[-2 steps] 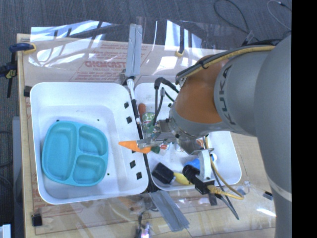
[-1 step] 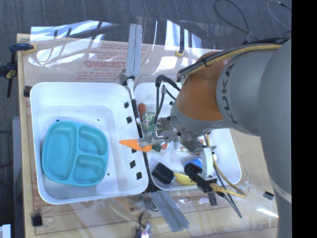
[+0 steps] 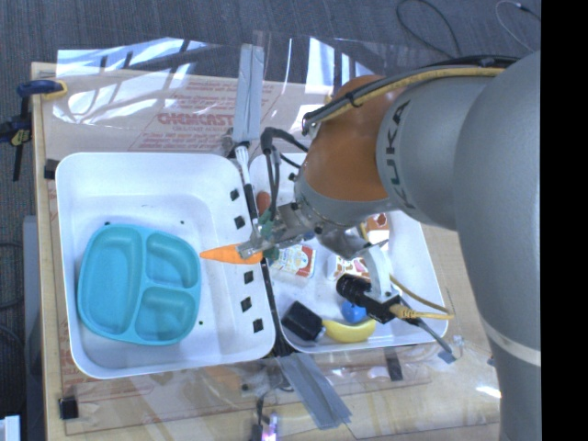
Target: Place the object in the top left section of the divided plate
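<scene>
Nearest, on the right bin (image 3: 415,252) floor: a black, matte, rounded-edge block (image 3: 300,321) touching a smooth yellow banana (image 3: 347,331). Just beyond lies a glossy white packet (image 3: 296,261) with red print, not legible. In the left bin (image 3: 138,186), a teal moulded plastic divided plate (image 3: 115,274) with three sections lies flat. The carrot (image 3: 225,254), orange and tapered, is level over the left bin's right side, tip pointing at the plate but apart from it. The gripper (image 3: 260,246) fingers are clamped on its thick end. The arm (image 3: 478,136) bears part of the lettering "KUKA". Farthest, a pale sheet (image 3: 184,118) on the surface carries red print, apparently "CHEMCAST".
</scene>
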`<act>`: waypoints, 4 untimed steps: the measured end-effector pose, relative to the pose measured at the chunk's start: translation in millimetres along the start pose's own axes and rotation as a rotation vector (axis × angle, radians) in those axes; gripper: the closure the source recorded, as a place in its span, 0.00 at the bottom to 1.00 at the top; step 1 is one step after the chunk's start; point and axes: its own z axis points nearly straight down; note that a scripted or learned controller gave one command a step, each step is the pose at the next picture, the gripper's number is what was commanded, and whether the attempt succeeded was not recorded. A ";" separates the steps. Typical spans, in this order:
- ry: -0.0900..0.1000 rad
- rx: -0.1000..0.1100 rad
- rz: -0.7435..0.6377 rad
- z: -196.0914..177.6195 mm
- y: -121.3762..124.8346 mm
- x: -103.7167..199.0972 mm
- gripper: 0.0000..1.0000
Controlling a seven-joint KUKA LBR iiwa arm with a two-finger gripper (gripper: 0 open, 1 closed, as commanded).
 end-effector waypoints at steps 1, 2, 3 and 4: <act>0.000 0.003 0.066 24.8 49.5 68.3 1.00; 0.001 0.005 0.129 24.8 18.3 98.8 1.00; 0.000 0.003 0.293 24.4 46.9 45.2 1.00; 0.001 0.001 0.176 -29.8 18.6 -21.1 1.00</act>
